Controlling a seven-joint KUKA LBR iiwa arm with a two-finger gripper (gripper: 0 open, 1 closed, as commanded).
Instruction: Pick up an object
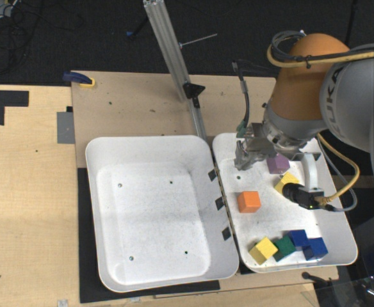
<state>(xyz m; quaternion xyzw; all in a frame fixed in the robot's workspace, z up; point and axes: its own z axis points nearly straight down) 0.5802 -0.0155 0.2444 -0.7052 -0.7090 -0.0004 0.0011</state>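
The arm leans in from the right and hangs its gripper (243, 158) low over the far end of the right bin (264, 226). From where I stand I can't tell whether it is open or closed, and I see nothing held in it. It seems to sit over bare white floor rather than over any block, so I'd guess it is lining up for a try, or that this spot is a miss.

Everything worth picking lies in that same bin, which explains why the arm is working there and not over the left bin (155, 203). The orange cube (250, 201) is the nearest loose thing, sitting just in front of the gripper with clear floor all round it. I'd call it the easiest target, since nothing crowds its sides. The purple block (278, 165) sits just beside the gripper, partly tucked under the wrist, so the arm's own bulk would likely get in the way of a clean approach.

At the near end a yellow block (262, 251), a green block (284, 247) and the blue blocks (307, 244) huddle together, touching or nearly so. That bunch looks harder to take, because there is little room between neighbours.

Both bins sit side by side on the surface (129, 107), rims touching, so a lifted block would have a short trip across.
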